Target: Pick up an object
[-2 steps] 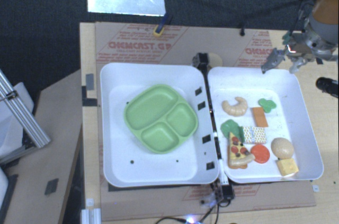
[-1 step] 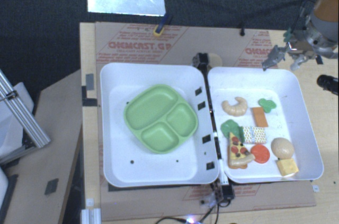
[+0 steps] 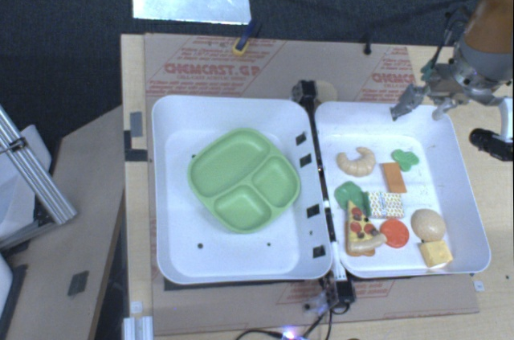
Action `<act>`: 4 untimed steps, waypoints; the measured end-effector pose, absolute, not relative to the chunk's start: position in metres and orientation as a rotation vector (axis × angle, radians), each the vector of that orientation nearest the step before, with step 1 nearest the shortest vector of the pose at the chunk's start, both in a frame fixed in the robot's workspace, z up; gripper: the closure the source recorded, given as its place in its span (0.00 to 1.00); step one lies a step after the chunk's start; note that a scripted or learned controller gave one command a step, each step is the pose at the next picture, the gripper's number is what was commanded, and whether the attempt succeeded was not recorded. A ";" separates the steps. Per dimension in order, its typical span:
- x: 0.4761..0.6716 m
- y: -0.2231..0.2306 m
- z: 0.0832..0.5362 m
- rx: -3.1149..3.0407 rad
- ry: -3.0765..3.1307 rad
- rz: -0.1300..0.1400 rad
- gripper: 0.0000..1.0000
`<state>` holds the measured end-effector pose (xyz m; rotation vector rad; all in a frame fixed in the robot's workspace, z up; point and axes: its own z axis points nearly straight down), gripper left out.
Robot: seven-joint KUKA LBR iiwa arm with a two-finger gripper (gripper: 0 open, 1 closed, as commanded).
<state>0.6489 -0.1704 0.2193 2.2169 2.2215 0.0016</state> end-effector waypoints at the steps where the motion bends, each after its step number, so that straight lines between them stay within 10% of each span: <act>1: 0.642 -0.164 0.166 2.219 2.222 0.001 0.00; 3: 0.644 -0.166 0.086 2.216 2.224 0.002 0.00; 4: 0.646 -0.166 0.098 2.212 2.220 0.007 1.00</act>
